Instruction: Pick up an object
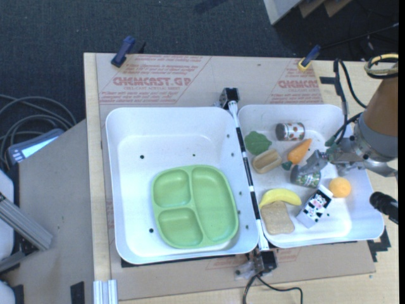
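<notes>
Nearest the camera in the right bin (361, 230) lie a bread slice (277, 218), a banana (280, 197) and a black-and-white carton (314, 207). Beyond them my gripper (311, 167) sits low over a small jar (306, 178); whether it is clenched or released I cannot tell. Nothing is lifted yet, so the pick remains undone. Farther back stand 1 carrot (299, 151) and a can (290, 131).

- The brown board (190, 75) under the bins has red print on it — reads "CHEMCAST GP" above the left bin, with smaller red lines under it, too tiny to make out.
- Same red logo again above the right bin, partly cut off — only "CHEMCAS" or so is legible.
- The little can (290, 131) has a label, but it's unreadable.
</notes>
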`<act>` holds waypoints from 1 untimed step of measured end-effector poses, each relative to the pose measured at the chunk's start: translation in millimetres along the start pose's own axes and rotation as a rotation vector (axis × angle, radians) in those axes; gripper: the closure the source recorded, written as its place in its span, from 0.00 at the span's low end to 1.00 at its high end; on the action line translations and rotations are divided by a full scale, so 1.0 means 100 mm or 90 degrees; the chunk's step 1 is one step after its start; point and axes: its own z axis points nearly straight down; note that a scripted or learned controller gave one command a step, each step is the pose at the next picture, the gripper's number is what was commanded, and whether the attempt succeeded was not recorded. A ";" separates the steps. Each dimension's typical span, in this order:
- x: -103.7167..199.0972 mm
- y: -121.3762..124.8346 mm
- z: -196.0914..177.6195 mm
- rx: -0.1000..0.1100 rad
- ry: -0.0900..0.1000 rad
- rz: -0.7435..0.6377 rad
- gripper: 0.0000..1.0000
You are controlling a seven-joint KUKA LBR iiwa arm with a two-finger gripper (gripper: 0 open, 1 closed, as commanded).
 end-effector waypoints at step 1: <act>0.08 0.75 0.81 0.000 0.000 0.000 0.00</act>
